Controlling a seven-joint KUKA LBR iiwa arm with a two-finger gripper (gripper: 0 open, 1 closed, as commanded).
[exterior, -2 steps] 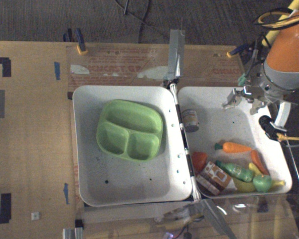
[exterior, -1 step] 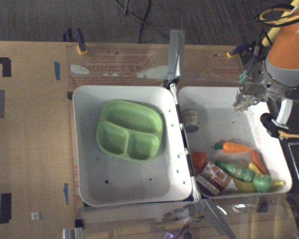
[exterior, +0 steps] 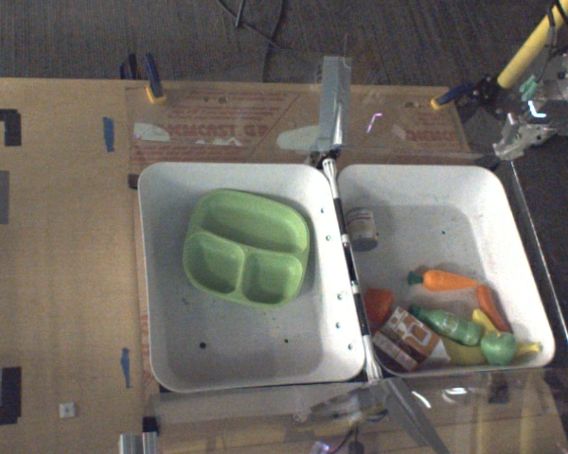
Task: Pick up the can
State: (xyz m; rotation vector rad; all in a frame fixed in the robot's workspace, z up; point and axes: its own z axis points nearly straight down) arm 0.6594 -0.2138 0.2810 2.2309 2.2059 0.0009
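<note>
Can (exterior: pixel 362 229): lying in the right bin (exterior: pixel 454 183), touching its left wall, near the divider.
Can's axis: looking upright or slightly tilted; hard to judge.
Gripper (exterior: pixel 525 126): hanging outside the bins, past the right bin's far right corner; too blurred to tell its state.
Direction: can is lying left of the gripper and toward the camera, well apart.
Clutter: carrot (exterior: pixel 447 279) and bottle (exterior: pixel 447 325) are sitting clear of the can.
</note>
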